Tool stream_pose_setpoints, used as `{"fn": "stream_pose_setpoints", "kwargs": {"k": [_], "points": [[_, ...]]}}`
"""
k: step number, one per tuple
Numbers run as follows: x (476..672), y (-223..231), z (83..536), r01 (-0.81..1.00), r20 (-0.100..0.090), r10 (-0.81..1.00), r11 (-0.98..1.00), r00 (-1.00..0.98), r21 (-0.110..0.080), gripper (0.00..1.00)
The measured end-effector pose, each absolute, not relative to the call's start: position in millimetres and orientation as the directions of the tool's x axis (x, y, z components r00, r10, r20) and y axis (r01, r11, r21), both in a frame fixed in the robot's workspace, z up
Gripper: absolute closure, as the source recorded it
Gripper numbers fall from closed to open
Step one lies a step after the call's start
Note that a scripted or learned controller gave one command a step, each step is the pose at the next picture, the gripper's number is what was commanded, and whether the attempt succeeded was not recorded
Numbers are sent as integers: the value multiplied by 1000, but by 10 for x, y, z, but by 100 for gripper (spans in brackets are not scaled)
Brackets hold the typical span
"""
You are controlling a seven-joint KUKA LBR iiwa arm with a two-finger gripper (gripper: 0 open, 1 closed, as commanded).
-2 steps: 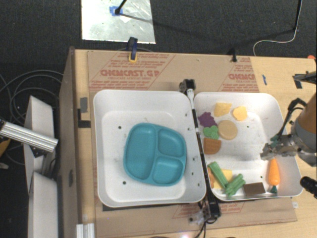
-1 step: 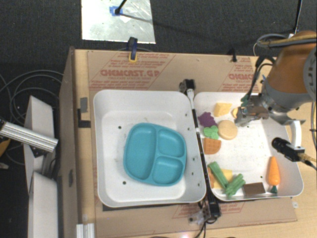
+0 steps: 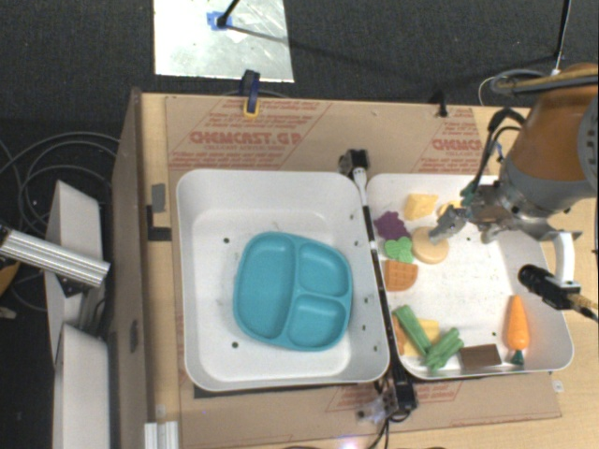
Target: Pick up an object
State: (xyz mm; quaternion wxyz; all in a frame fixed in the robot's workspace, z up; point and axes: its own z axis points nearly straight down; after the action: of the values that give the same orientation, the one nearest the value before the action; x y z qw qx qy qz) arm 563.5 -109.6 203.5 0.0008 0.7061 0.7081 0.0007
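Note:
The right bin (image 3: 552,349) holds several toy foods. A beige round disc (image 3: 430,250) lies near its upper middle, and my gripper (image 3: 448,224) hangs just above and to the right of it, at or near its edge. Whether anything is between the jaws is not visible. A yellow wedge (image 3: 421,204) sits left of the gripper. Purple grapes (image 3: 388,223), a green piece (image 3: 400,248) and an orange waffle (image 3: 400,275) line the bin's left side. An orange carrot (image 3: 517,324) lies at the right.
The left bin (image 3: 201,344) holds a teal divided plate (image 3: 292,290). Green sticks (image 3: 412,329) (image 3: 446,346), a yellow bit (image 3: 429,327) and a brown block (image 3: 479,355) crowd the right bin's front edge. The arm's body (image 3: 552,148) covers the bin's upper right corner.

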Motion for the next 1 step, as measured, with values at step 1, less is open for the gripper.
{"fn": "stream_pose_setpoints", "kwargs": {"k": [1], "points": [[4857, -1449, 1463, 1000, 1, 1000, -5, 5, -8, 0]]}}
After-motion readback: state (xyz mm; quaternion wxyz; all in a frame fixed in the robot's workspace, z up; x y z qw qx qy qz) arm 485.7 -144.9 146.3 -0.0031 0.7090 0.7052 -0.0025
